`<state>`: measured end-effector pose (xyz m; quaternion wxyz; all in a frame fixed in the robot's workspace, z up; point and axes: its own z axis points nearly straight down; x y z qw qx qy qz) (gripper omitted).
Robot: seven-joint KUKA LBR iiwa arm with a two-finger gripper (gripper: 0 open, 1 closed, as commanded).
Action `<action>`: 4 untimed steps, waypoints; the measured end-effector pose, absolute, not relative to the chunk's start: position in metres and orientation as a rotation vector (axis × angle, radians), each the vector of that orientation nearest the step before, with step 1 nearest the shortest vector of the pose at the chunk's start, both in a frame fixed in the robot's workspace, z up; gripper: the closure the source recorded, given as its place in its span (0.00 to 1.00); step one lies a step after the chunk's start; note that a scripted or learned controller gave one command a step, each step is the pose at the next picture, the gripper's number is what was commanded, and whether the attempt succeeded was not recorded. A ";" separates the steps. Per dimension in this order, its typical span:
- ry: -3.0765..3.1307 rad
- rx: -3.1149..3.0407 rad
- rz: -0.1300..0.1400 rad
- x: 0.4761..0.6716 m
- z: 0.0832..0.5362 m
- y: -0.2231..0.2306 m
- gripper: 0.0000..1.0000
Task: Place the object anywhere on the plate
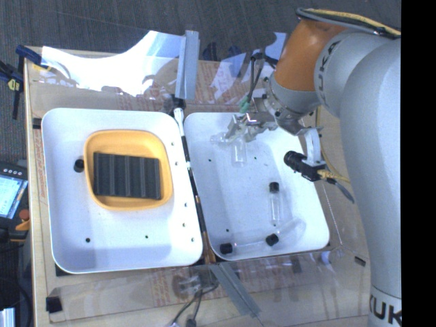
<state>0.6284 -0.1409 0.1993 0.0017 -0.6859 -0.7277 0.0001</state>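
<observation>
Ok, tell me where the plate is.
The plate, yellow with a dark ribbed block on it, sits in the left bin, away from the gripper.

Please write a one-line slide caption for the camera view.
Claw above the right bin; yellow plate with dark ridged block in the left bin.

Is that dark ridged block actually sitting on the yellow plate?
Touching. The camera view shows the dark ridged block lying flat inside the yellow plate, whose rim frames it on every side with no gap or shadow beneath.
</observation>
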 end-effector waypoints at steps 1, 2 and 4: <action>-2.482 -1.918 0.004 0.607 0.206 -0.116 1.00; -2.482 -1.919 0.004 0.607 0.206 -0.117 0.00; -2.729 -1.560 0.000 0.649 0.192 -0.007 0.00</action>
